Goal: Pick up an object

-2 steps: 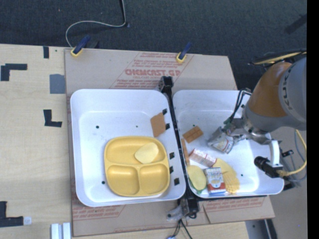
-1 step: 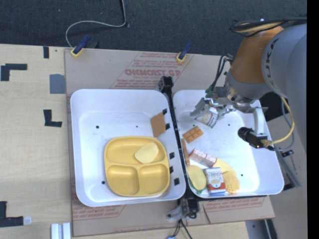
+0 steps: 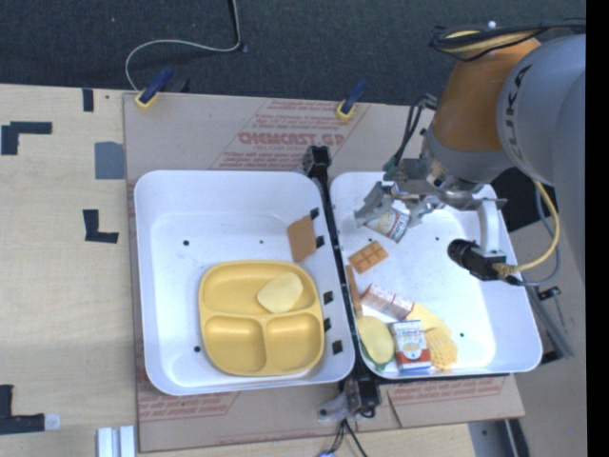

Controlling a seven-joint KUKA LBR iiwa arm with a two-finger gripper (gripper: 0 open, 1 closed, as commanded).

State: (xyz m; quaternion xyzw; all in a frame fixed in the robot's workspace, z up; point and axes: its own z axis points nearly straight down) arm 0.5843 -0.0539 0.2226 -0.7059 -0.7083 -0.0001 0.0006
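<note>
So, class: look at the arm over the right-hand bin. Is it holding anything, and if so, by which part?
It cannot be told. The gripper hangs over the right bin, right at a small can-like object, but the view does not show whether the jaws enclose it.

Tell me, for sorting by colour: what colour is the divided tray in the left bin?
Yellow tray, clearest in the camera view.

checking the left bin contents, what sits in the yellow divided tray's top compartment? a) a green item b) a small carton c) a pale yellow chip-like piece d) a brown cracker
c, the yellow tray in the left bin has a pale yellow chip-like piece in its large top compartment.
</note>
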